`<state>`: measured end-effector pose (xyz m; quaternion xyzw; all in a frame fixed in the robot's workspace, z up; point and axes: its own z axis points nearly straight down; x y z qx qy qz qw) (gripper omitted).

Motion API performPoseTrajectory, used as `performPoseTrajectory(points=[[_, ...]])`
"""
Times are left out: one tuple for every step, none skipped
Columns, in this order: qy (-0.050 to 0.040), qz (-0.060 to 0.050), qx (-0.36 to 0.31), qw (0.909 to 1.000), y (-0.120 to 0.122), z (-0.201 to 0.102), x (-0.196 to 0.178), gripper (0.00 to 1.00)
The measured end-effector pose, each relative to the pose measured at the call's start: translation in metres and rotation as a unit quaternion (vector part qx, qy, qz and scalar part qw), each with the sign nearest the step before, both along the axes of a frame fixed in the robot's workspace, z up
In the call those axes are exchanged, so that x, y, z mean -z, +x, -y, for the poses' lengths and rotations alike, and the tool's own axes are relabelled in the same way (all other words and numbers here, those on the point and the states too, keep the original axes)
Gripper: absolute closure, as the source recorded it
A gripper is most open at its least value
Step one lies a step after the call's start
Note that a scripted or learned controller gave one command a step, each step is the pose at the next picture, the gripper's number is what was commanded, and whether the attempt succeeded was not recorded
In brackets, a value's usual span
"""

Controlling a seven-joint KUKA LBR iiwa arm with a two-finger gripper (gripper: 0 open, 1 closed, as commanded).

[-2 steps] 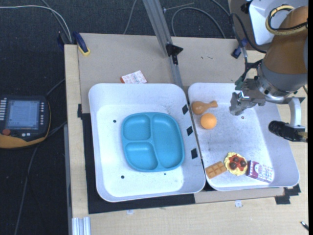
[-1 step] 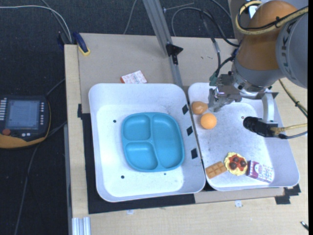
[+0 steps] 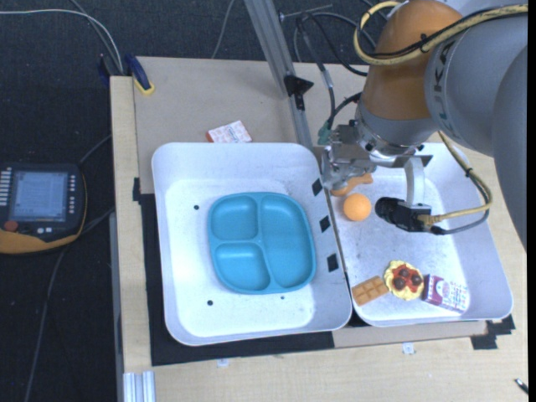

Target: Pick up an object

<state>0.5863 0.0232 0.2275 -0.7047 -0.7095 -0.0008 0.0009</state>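
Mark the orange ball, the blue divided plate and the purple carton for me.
orange ball (image 3: 358, 207), camera view, middle of the ball.
blue divided plate (image 3: 260, 241), camera view, centre where the dividers meet.
purple carton (image 3: 445, 293), camera view, middle of its top face.

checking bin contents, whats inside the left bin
The left bin holds a blue divided plate lying flat, compartments bare. What is under the plate is covered.

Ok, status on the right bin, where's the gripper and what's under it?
Gripper low at right bin's upper left corner. Orange ball just below it, not gripped. Waffle, tart, purple packet sit apart at the near edge.
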Motion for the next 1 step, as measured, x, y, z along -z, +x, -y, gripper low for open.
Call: performPoseTrajectory(points=[[-0.0002,0.000,0.000,1.0000,0.0123,-0.0480,0.0098,1.00]])
